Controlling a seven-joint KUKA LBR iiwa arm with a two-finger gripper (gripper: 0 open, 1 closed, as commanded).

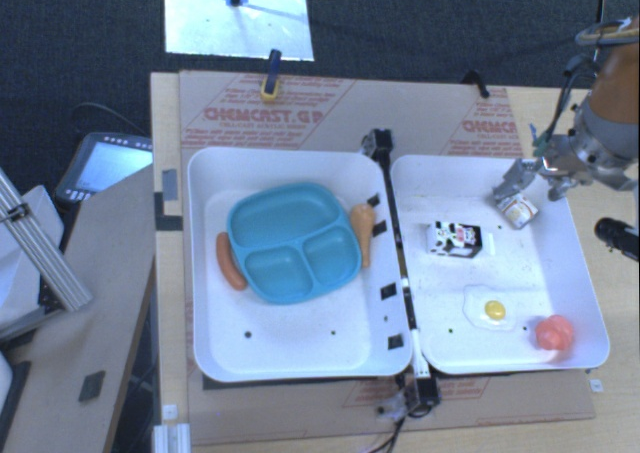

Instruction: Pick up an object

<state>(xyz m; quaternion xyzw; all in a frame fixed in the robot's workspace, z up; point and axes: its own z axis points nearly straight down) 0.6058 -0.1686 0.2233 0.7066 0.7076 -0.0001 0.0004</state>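
Observation:
My gripper [531, 187] hangs over the far part of the right bin [580, 271], its two grey fingers spread apart, so it is open. A small white and tan can [517, 210] lies on the bin floor just below the left finger [509, 181], touching or nearly touching it and not between the fingers. A black and white carton [455, 239] lies near the bin's middle. A fried egg [490, 310] and a pink fruit [554, 333] sit toward the near right corner.
The left bin [300, 356] holds a blue sectioned plate [294, 241], a sausage [230, 261] on its left and a carrot [362, 231] on its right. A black divider strip [395, 251] runs between the bins. A tablet [100, 169] lies off to the left.

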